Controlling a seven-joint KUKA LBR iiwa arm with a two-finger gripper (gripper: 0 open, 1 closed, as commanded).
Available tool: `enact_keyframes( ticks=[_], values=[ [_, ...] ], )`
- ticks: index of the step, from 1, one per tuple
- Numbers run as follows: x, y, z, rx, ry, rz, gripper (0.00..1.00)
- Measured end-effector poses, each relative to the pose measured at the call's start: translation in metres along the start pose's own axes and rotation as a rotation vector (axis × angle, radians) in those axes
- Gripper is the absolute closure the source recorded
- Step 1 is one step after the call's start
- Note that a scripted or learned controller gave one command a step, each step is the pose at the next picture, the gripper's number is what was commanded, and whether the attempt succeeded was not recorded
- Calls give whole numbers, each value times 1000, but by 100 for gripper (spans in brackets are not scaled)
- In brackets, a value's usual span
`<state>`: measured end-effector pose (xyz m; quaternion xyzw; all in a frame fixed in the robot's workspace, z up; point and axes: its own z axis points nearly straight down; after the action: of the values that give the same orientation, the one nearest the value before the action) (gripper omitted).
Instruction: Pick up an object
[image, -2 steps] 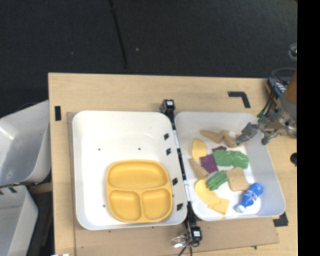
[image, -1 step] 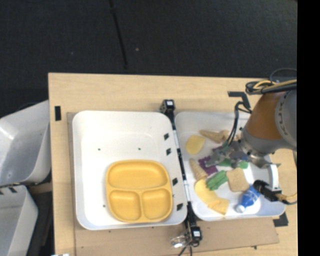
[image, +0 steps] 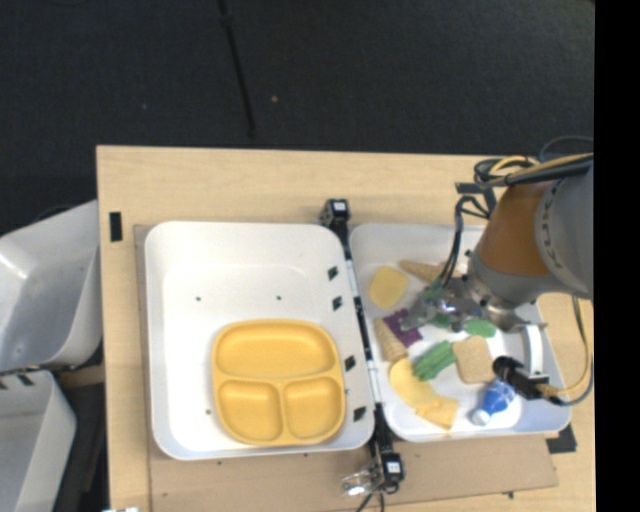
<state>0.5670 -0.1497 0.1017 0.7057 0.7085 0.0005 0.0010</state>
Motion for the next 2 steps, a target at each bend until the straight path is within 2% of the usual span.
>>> enact_keyframes(
  ticks=[1,2],
  values=[
    [33,-34,-2,-6,-5,3,0],
    [90,-77,-104,-3,2,-2,0]
  ],
)
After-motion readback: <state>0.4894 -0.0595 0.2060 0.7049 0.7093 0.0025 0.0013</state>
